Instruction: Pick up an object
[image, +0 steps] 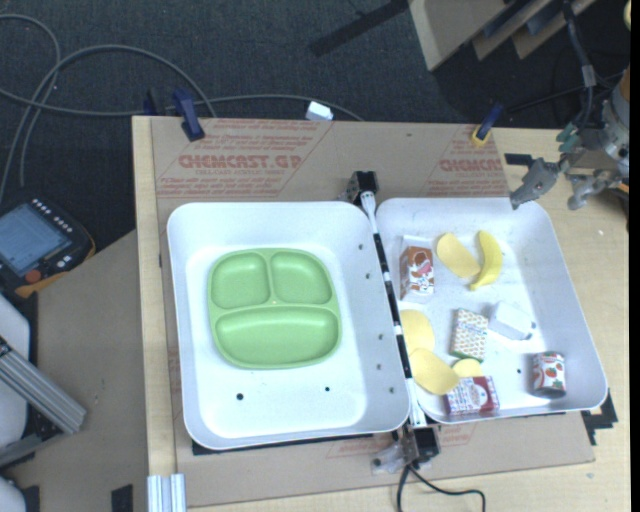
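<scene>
My gripper (553, 190) hangs over the far right corner of the right bin (575, 300), open, with nothing between its two spread fingers (526, 184). Below it in that bin lie a yellow banana (489, 258), a pale yellow slice (455, 255), a red and white carton (417, 272), a patterned packet (468, 333), a white block (511, 322), a small red carton (547, 373), a red box (471, 396) and yellow pieces (426, 362). None of them touches the gripper.
The left bin (190, 370) holds a green divided plate (272, 305). Black clips (363, 186) sit where the two bins meet. Blue clamps (187, 112) pin the cardboard base at the back edge. A handheld controller (35, 243) lies off the bench at left.
</scene>
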